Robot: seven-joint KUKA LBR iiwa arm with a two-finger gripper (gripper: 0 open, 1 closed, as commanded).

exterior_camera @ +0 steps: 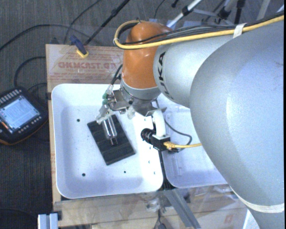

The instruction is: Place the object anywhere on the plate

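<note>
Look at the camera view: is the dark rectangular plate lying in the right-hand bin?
No. The dark plate lies flat in the left bin, with the gripper directly over it.

The floor is dark grey carpet, with thin black cables lying across it. At the left lies a handheld control pendant with a lit screen. A wooden board with red printed letters lies under the bins.
</note>
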